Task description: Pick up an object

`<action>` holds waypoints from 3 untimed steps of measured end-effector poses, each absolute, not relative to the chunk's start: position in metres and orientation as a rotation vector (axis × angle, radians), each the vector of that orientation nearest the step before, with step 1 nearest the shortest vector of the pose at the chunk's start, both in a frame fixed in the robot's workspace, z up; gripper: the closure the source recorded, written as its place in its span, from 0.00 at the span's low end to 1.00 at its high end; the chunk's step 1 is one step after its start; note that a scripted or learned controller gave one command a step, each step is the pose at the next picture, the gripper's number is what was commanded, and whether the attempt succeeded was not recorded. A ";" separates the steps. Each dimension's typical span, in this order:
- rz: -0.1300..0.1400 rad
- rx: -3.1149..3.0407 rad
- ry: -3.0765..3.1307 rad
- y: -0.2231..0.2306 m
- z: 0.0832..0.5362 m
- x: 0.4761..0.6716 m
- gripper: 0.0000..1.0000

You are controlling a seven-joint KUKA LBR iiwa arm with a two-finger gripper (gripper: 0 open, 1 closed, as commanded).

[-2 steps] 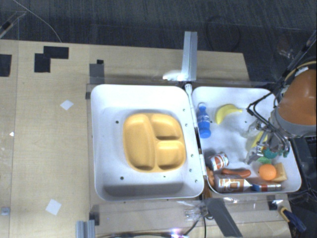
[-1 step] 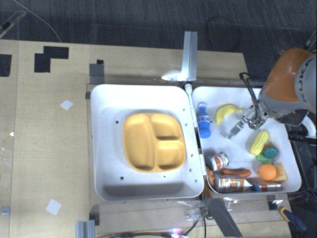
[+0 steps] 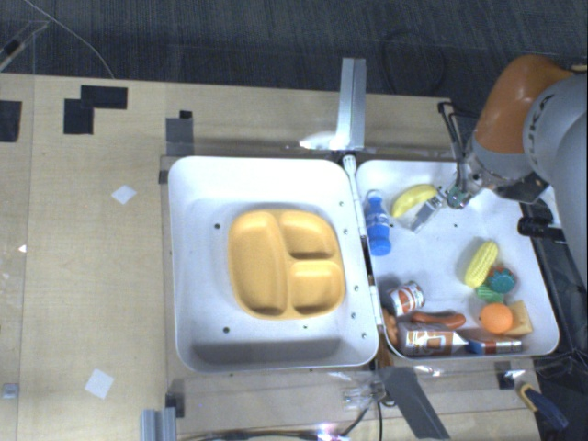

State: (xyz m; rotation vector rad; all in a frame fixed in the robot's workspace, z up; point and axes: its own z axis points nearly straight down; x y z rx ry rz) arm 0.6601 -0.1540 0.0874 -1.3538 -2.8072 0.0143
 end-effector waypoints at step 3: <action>-0.005 -1.179 -2.937 -0.184 0.104 0.661 1.00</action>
